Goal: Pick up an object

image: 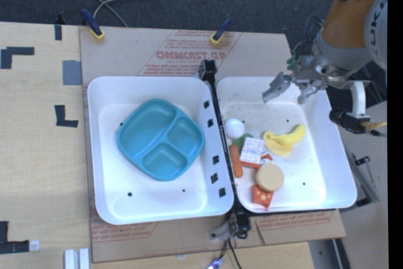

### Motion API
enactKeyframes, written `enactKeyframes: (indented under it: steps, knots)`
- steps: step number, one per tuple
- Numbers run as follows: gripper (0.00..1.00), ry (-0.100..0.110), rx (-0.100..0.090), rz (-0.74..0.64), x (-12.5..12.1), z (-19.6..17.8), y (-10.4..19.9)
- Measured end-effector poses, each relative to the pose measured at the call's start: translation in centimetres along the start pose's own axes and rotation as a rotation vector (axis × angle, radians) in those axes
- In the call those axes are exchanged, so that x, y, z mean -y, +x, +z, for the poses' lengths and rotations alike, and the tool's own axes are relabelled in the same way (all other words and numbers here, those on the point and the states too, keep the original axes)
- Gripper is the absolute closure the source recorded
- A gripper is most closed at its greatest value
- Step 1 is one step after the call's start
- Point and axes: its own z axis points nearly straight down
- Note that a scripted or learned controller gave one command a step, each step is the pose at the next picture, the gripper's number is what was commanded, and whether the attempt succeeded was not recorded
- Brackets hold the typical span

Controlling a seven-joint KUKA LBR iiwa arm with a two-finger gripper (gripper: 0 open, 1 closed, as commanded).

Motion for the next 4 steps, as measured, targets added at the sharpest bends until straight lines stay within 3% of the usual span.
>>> enactKeyframes:
  steps: [1, 2, 3, 4]
  knots:
    - [0.0, -0.003, 0.002, 0.001, 1.5, 15.9, -6.6]
    - [0.0, -0.011, -0.009, -0.006, 4.1, 15.7, -8.9]
    - [0.0, -0.003, 0.0, -0.001, -2.6, 8.9, -5.5]
    - [0.0, -0.003, 0.001, 0.001, 1.2, 15.9, -9.5]
